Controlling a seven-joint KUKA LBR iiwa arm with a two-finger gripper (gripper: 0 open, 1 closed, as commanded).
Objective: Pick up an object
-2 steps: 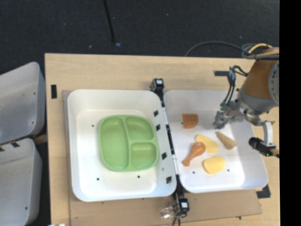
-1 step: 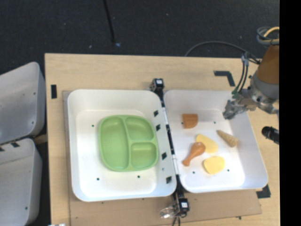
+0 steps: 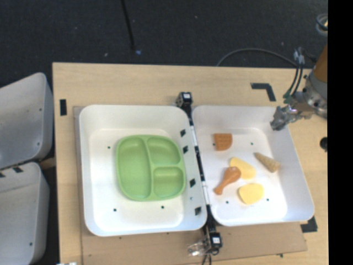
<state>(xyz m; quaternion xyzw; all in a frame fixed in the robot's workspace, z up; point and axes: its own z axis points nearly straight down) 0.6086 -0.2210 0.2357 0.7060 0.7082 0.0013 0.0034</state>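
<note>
**My claw at the right bin's far corner, toy food below it**

My claw (image 3: 281,117) sits at the upper right corner of the right bin (image 3: 287,164), over the bin's rim. My arm (image 3: 317,90) enters from the right edge of the view, and little of it can be made out beyond grey metal and some cabling. At this size and blur I cannot tell whether the claw is wide or narrow, and I see nothing gripped in it.

The right bin holds five small toy foods, all lying on its floor and apart from my claw. A brown bread-like piece (image 3: 223,141) lies toward the upper left of the floor. A tan cone (image 3: 267,162) lies to the right, nearest my claw, with its narrow end pointing up and left. A pale yellow piece (image 3: 243,168) lies near the middle, and an orange drumstick (image 3: 227,180) rests against its lower left side, touching it. A second yellow piece (image 3: 251,193) lies just below those two.

The left bin (image 3: 91,164) holds a green divided plate (image 3: 149,167) with three compartments, lying flat near the centre of the floor. The two bins meet edge to edge on a wooden bench (image 3: 138,81).
</note>
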